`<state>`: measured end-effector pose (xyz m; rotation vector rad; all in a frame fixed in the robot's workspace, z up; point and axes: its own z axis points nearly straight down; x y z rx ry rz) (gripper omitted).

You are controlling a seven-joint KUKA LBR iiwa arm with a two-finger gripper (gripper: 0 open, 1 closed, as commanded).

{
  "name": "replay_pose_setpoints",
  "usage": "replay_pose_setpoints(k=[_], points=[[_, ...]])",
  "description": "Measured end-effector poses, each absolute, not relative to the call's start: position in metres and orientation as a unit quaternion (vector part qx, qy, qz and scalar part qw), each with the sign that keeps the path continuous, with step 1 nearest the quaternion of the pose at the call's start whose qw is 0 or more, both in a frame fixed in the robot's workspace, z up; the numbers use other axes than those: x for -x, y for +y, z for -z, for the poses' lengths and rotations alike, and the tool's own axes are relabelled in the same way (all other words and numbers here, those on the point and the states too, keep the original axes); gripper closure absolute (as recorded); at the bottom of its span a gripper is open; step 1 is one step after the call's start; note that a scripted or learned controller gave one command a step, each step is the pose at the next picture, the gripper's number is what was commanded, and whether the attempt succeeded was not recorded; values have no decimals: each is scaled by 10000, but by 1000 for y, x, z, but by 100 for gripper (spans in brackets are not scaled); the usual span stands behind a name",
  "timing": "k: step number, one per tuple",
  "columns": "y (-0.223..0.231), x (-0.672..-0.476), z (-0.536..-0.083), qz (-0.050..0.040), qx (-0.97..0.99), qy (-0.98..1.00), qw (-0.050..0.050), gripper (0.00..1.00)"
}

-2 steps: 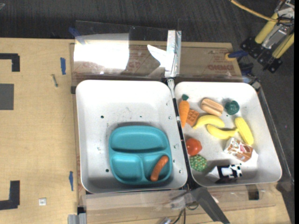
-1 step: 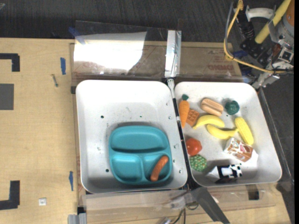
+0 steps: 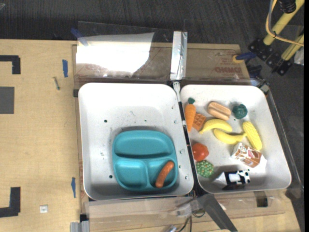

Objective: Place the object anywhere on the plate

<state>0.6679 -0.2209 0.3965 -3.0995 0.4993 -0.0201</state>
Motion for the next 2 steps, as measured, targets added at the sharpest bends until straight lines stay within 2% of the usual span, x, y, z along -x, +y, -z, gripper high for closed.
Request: replay_pose_setpoints(k=[1,2], points=[[-221,-668,-490,67,9912,1320,11,100],[-223,-602,-400,-4,9914,1305,29,100]])
